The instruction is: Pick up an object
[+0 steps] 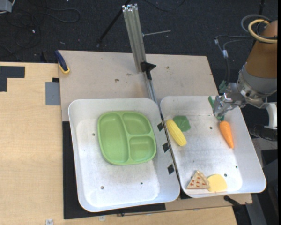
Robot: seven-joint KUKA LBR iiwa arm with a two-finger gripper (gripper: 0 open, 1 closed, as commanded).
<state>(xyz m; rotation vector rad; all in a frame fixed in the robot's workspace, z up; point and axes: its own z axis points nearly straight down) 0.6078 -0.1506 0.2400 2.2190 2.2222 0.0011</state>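
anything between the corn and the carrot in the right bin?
No. In the camera view, bare white bin floor separates the corn from the carrot. The green piece sits behind the corn, outside that stretch.

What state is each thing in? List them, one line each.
green divided plate: flat in the left bin, nothing on it.
corn cob: lying in the right bin, against a green toy.
carrot: lying flat, just below the claw.
pizza slice: flat, touching a yellow piece.
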